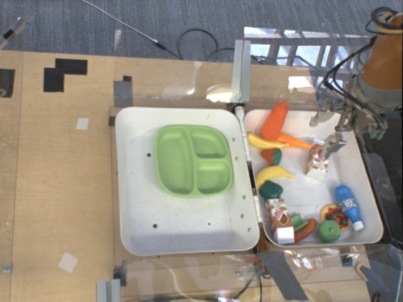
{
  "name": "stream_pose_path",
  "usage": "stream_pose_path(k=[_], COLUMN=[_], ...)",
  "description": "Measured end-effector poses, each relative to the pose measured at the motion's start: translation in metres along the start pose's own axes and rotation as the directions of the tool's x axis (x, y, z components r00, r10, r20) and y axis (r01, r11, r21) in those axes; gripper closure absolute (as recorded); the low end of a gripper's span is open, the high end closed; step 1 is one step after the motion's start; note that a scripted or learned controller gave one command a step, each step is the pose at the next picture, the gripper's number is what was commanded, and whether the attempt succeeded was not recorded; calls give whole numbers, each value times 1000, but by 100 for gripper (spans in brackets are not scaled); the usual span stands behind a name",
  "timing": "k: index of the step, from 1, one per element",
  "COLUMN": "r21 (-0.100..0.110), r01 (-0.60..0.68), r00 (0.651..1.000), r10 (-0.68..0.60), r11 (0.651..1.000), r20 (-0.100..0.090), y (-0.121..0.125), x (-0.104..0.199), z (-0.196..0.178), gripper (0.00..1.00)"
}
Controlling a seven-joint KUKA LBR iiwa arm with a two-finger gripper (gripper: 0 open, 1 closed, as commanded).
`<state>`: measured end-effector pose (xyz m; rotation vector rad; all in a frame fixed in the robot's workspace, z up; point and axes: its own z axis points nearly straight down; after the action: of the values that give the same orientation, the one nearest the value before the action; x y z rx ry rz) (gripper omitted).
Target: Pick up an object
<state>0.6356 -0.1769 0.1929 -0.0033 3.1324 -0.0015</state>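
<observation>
Over the right bin, lining up on the small carton

Nearest me along the right bin's (376, 234) front edge lie a printed box (278, 217), a sausage (305, 228), a green apple (329, 231) and a blue bottle (348, 207), packed close. Mid-bin, a banana (274, 174) sits over a dark green piece (271, 189). My target, the small carton (318, 160), stands by the right wall with bare floor around it; I judge it light, stiff and crushable, best pinched across its flat sides. My claw (335, 141) hangs just above it; whether apart or together I cannot tell. Farther back, an orange bottle (275, 120) and carrot (293, 141) crowd the far corner. The left bin (135, 225) carries a green plate (192, 160).
</observation>
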Motion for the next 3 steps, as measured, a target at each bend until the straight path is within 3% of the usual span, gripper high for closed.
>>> stream_pose_path(k=[1,2,3], r21=[-2,-2,0], r01=[-70,-52,-48], r00=[998,999,999], r10=[70,52,48], r11=[998,999,999], r20=[-7,3,15], y=[20,97,96], x=[19,17,13], z=[90,103,89], gripper=[0,0,100])
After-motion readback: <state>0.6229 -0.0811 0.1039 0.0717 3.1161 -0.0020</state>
